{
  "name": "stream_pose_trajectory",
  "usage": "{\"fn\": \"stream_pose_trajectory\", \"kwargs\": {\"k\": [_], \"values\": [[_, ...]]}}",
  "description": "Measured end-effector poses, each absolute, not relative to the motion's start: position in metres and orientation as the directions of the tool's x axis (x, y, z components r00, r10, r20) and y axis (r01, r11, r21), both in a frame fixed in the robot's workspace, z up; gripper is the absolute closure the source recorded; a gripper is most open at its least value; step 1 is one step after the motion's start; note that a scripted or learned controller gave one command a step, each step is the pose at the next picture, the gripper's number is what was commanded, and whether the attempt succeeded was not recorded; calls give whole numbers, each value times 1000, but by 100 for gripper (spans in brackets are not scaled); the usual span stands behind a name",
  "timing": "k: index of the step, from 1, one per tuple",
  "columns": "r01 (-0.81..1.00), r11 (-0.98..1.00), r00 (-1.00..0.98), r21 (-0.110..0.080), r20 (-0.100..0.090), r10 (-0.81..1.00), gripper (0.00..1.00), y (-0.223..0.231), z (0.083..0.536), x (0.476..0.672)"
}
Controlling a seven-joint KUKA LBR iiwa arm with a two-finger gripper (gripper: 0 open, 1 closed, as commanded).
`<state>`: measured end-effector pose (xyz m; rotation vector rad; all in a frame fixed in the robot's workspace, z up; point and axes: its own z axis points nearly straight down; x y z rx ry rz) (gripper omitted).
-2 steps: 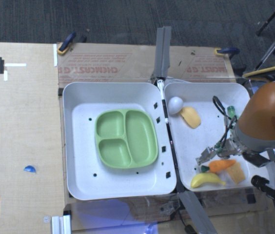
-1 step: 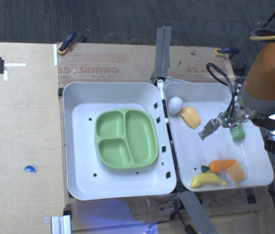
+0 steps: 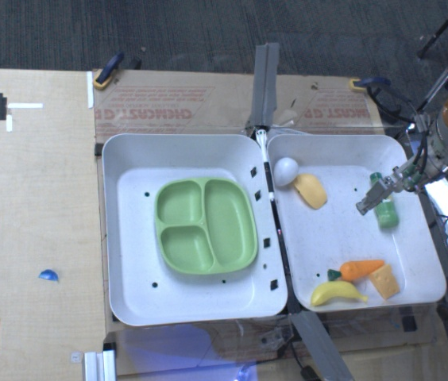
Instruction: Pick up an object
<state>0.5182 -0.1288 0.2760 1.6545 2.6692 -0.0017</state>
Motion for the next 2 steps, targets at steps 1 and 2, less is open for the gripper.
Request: {"fn": "stream_pose_trajectory", "kwargs": {"k": [1, 2], "values": [[737, 676, -676, 0, -2, 737, 0, -118, 261, 552], [763, 647, -647, 0, -2, 763, 0, -85, 191, 622]]}}
